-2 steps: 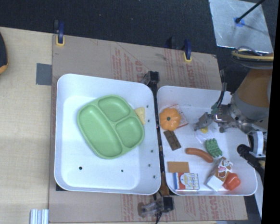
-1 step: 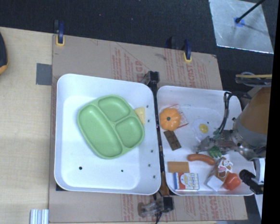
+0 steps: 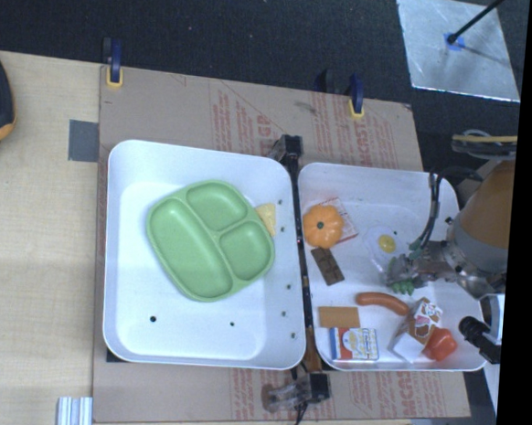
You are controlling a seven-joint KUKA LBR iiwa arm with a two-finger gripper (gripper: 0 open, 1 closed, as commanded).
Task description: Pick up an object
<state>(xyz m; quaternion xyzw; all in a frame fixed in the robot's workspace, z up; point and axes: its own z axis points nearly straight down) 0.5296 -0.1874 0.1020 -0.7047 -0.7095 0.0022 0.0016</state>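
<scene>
the left bin point(image 3: 126, 242) is smooth white plastic and holds one glossy green plate point(image 3: 211, 239) with three rounded sections, a pale yellow piece point(image 3: 266, 217) peeking from its right edge. the right bin point(image 3: 360, 182) holds one round orange pumpkin point(image 3: 323, 225), one brown bar point(image 3: 327, 266), one tan square point(image 3: 338, 316), one small carton point(image 3: 360, 344) and one sausage point(image 3: 383, 301), which lies just below the gripper point(image 3: 406, 271). i cannot tell how the gripper is set.

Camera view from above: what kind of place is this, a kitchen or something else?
Probably a robot test bench, not a kitchen. Two white bins sit on clamped cardboard, one holding a green divided plate, the other toy foods such as an orange pumpkin; a robot arm reaches in.
</scene>
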